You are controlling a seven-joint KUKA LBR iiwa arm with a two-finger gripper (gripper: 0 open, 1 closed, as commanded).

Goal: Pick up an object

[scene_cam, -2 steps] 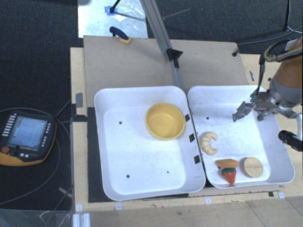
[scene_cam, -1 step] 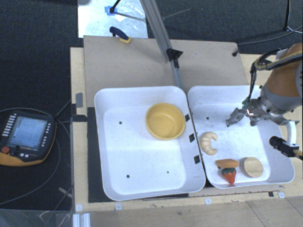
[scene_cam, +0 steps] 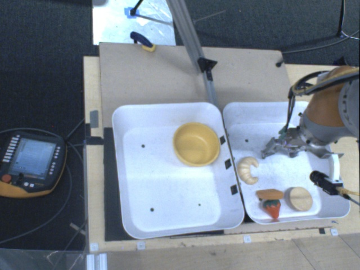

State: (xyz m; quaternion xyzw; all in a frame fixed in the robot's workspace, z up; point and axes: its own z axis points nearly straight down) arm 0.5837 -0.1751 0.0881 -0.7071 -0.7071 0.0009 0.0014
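The arm reaches in over the right bin (scene_cam: 236, 114), and its hand (scene_cam: 270, 149) hangs low above that bin's white floor, in the bin's middle part. The grey fingers (scene_cam: 265, 151) point toward the bin's left wall, and whether they stand apart or together cannot be told from this slanted view; nothing is seen between them.

Taking the right bin as the landmark: a pale croissant-shaped piece (scene_cam: 248, 170) lies on its floor close to its left wall, just below and to the left of the hand and apart from it. Along the bin's near edge lie three more things. An orange-brown flat piece (scene_cam: 270, 194) sits in the near middle, a red strawberry-like toy (scene_cam: 273, 208) lies just under it, touching or nearly so, and a round tan wooden disc (scene_cam: 298, 198) rests just to the right of those two. A black cylindrical part (scene_cam: 320, 180) on the arm's gear hangs over the bin's right side, above the disc.

To the left of the right bin, wall against wall, sits the left bin (scene_cam: 129, 207), and a yellow bowl (scene_cam: 196, 144) stands upright in its far right corner, close to the shared walls. Both bins rest on the desk (scene_cam: 146, 75). Well to the left of the bins, off the desk, lies a control pendant (scene_cam: 31, 162) with its screen lit.
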